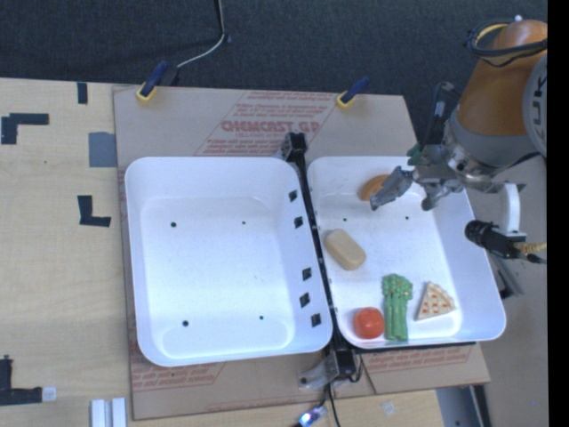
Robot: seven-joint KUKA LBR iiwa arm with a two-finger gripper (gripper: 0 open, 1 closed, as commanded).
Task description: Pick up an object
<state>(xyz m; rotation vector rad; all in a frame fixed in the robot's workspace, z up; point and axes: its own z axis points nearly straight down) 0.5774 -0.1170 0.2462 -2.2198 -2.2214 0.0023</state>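
The fingers [411, 190] of the arm [498, 87] are spread apart over the far part of the right bin [444, 238], one dark finger slanting left and the other to the right, with nothing between them. Just left of the left finger lies a small orange-brown object [373, 186] on the bin floor; whether the finger touches it cannot be told. Above the fingers the grey wrist rises to the orange band at the far right.

Nearer in the same bin, a tan bread-roll shape [345, 249] lies close to the divider. Along the near edge sit a red tomato-like ball [369, 322], a green asparagus-like piece [396, 306] just beside it, and a pizza-slice toy [435, 302] to the right.

The left bin [147, 238] shows only small dark dots on its floor. Both bins rest on a brown cardboard sheet [258, 123] printed in red; the lettering reads roughly "CHEMCAST GP", upside down and blurred. Two blue-and-yellow clamps [153, 79] grip the sheet's far edge, on the wooden desk [53, 265], which carries black tape marks.
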